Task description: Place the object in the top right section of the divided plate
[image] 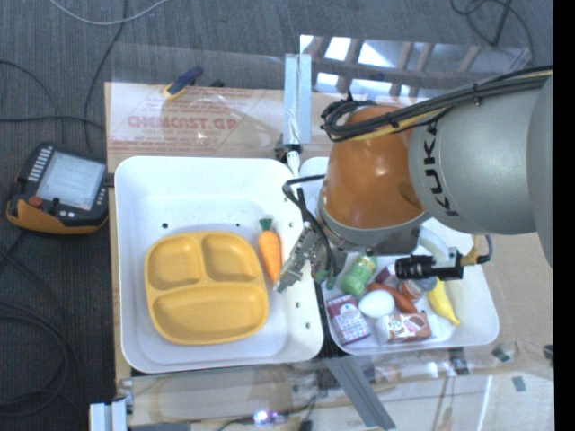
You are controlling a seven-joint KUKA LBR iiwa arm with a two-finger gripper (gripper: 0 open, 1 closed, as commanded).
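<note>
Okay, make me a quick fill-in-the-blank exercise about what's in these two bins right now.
1. The divided plate in the left bin is ____ in colour.
2. The toy lying just right of the plate is a ____.
3. The plate has ____ sections.
4. The banana lies in the ____ bin.

Missing words: yellow; carrot; three; right
</note>
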